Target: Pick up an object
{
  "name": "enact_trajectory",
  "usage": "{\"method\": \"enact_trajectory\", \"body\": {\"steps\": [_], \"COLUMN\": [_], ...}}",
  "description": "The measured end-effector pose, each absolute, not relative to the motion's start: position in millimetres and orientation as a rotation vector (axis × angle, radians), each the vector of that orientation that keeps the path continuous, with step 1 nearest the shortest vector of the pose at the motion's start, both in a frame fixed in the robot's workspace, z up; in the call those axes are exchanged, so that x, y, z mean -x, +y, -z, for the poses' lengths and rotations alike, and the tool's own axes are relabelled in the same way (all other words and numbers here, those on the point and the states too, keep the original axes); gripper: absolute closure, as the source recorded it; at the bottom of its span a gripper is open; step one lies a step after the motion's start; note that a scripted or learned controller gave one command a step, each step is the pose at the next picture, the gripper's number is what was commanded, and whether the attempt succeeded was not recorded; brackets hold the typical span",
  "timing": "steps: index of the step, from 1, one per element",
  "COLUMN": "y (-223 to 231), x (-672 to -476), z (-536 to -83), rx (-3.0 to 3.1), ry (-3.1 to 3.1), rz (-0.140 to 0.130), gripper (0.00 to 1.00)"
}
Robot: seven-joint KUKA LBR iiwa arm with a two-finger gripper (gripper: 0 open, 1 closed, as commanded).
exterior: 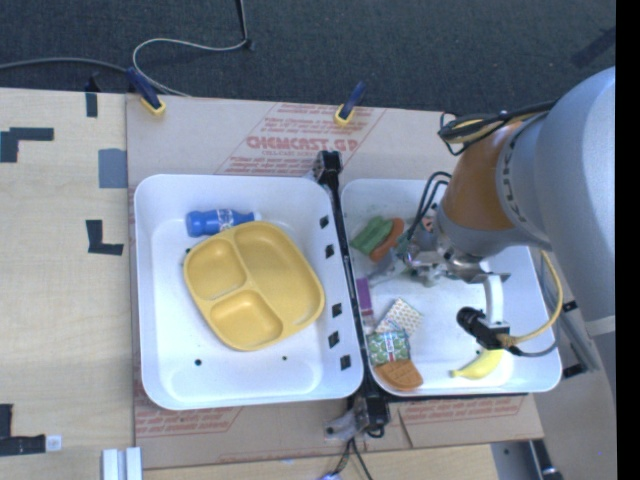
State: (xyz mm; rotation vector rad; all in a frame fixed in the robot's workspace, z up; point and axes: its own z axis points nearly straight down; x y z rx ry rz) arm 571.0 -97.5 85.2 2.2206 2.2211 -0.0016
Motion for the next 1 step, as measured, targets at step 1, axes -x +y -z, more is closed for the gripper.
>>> {"method": "enact_trajectory", "body": {"steps": [1], "y": [-97.7], "x": [-571.1], "z": [-94.9], "rx": [-2.219], "ry": [2.22], "rz": [0.002], "gripper": [1.0]}}
